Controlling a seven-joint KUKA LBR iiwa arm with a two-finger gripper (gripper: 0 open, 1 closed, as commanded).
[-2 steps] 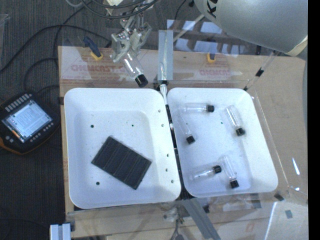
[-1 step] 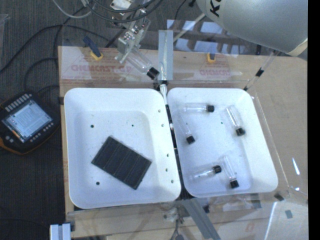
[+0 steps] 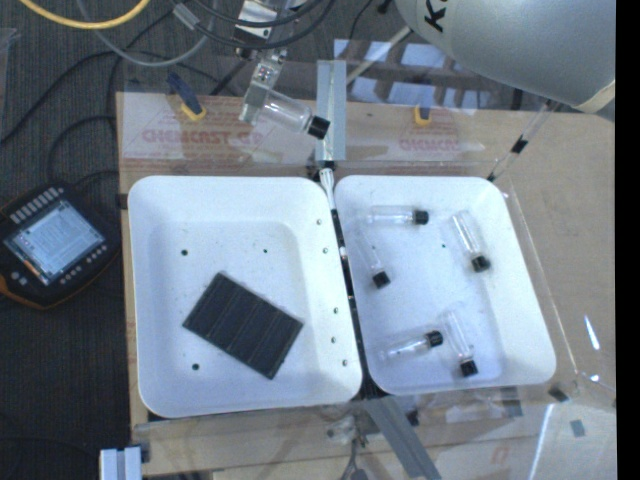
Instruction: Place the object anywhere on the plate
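Overhead, vial (image 3: 283,115) in tool (image 3: 262,80).

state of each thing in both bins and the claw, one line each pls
claw: above the bench's far edge, a vial between its fingers
held vial: tilted, black cap on
dark plate: flat in left bin, nothing on it
five vials in right bin: all lying down, capped
handheld screen: lit

Black letters "KU", cut off at frame top, on grey arm (image 3: 510,23). Faint red print on far board (image 3: 200,136), behind bins: unreadable. Pendant (image 3: 52,240) screen, left: too small to read.
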